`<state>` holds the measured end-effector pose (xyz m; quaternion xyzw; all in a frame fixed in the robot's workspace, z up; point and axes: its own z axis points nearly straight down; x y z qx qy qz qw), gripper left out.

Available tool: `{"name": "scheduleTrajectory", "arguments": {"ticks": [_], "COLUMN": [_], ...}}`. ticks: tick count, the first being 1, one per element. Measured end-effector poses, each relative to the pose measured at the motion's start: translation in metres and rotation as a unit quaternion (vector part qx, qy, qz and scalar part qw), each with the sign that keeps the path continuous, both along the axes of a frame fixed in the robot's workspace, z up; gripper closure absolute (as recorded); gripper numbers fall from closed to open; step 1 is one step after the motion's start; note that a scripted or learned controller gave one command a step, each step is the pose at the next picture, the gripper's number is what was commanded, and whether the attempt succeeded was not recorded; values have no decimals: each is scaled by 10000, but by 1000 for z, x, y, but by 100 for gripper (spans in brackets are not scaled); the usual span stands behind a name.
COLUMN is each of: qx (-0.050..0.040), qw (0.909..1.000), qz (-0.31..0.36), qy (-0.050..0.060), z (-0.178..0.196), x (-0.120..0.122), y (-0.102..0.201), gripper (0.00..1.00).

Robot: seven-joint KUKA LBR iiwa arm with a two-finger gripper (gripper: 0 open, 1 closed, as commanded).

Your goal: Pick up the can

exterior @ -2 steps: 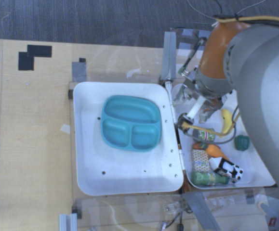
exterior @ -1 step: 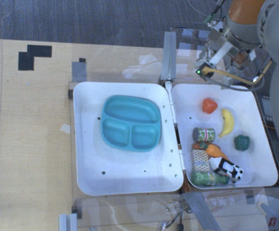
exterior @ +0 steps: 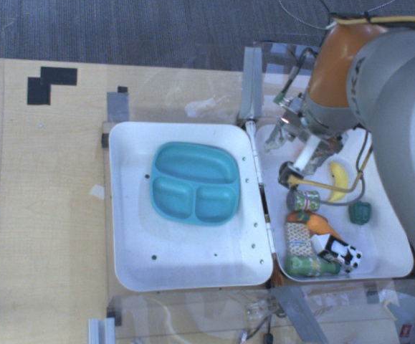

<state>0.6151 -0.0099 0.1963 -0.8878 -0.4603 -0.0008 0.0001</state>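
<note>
Gripper (exterior: 275, 136) hovered far-left in the right shallow white bin (exterior: 388, 244), couldn't tell if spread or closed. Small green-labelled metal can (exterior: 304, 201) sat nearer, apart.

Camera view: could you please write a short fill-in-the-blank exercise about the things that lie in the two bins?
1. The blue plate lies in the view's ___ bin.
2. This plate is divided into ___ compartments.
3. The can shares the other bin with a banana, whose colour is ___.
Missing words: left; three; yellow.
</note>
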Motion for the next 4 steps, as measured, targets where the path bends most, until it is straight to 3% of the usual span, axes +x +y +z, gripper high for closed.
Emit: {"name": "scheduleTrajectory", "arguments": {"ticks": [1,2,3,4], "qx": [-3,-2,5,-4], "qw": [10000,9993,9993,9975], "qz": [-73,-366,-370,-700], "qy": [-5,10,-13,-22], "z": [-11,-99,-87,74], "x": [-50,-27,-25,-10], "y": [-46,-105,-105,-67], "gripper": [0,0,100,100]}}
